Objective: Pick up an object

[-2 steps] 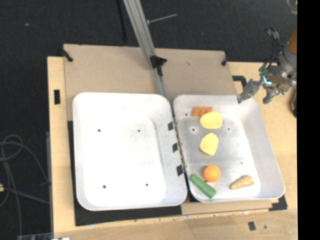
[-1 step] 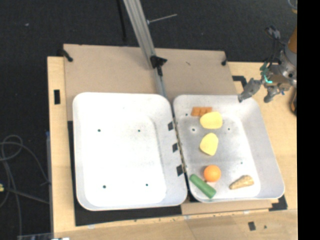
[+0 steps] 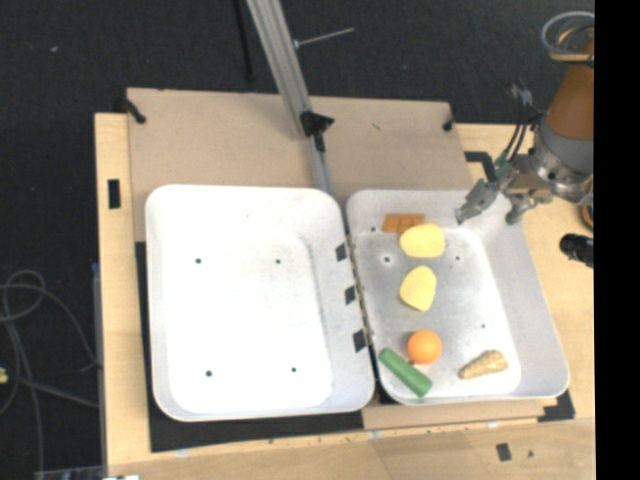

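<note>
Hovering over the right bin (image 3: 520, 298) corner, tool (image 3: 492, 206) spread open, nothing held.

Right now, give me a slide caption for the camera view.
Gripper open over the right bin's far corner; two yellow pieces, an orange, a green stick and a wedge lie inside.

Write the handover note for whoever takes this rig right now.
Gripper: open, holding nothing, above the far right corner of the right bin.
Right bin holds: brown flat piece, two yellow items, orange ball, green piece at the near rim, tan wedge.
Done: nothing picked.
Left: descend on one object, close, lift.
</note>
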You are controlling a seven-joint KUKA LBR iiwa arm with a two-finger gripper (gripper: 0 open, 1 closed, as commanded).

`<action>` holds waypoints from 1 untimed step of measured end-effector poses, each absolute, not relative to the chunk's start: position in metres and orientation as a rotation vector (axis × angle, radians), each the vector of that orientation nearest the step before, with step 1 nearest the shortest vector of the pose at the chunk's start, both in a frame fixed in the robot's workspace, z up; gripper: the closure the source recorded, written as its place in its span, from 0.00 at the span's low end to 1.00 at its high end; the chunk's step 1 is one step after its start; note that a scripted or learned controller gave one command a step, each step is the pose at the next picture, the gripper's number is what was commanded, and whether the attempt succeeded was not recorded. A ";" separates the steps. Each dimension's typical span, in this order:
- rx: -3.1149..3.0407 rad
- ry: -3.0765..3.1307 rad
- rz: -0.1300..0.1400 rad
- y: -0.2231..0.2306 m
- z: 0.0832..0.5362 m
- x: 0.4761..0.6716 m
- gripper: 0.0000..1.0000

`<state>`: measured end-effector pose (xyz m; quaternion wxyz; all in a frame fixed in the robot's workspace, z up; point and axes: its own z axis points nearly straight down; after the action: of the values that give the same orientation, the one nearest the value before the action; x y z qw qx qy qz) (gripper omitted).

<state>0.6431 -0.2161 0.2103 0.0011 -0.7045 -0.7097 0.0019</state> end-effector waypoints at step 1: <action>-2.215 -2.224 0.006 -0.210 0.152 0.636 0.00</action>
<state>0.6362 -0.2104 0.1517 0.0013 -0.7057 -0.7085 0.0020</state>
